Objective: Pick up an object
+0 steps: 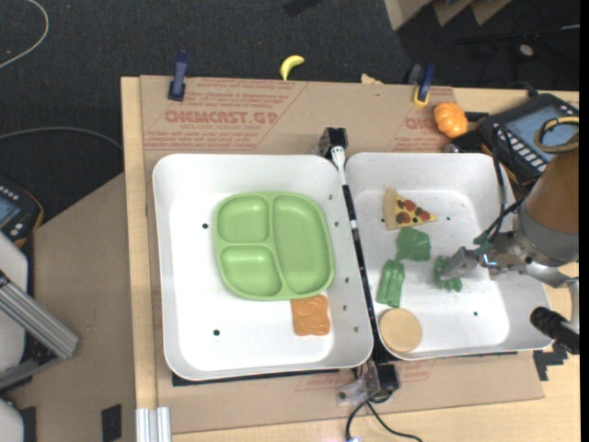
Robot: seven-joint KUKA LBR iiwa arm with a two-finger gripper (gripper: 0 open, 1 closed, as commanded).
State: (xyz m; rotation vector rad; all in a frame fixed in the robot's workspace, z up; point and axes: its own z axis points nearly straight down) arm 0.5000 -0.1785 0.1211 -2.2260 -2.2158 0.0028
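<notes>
My gripper (466, 261) reaches in from the right, low over the right bin (479, 168). Its tip is right at a small dark green toy (447, 275) on the bin floor; whether it touches the toy is unclear. Left of that lie a light green block (413, 244) and a longer green piece (391, 284). A pizza slice toy (406, 211) sits toward the back, and a round tan disc (400, 330) is at the front left corner.
The left bin (179, 274) bears a green divided plate (273, 245) with an orange piece (311, 316) at its front edge. An orange fruit (450, 119), a yellow banana (291, 64) and blue clamps (178, 76) lie along the cardboard's back. A control pendant (538, 136) sits at the right.
</notes>
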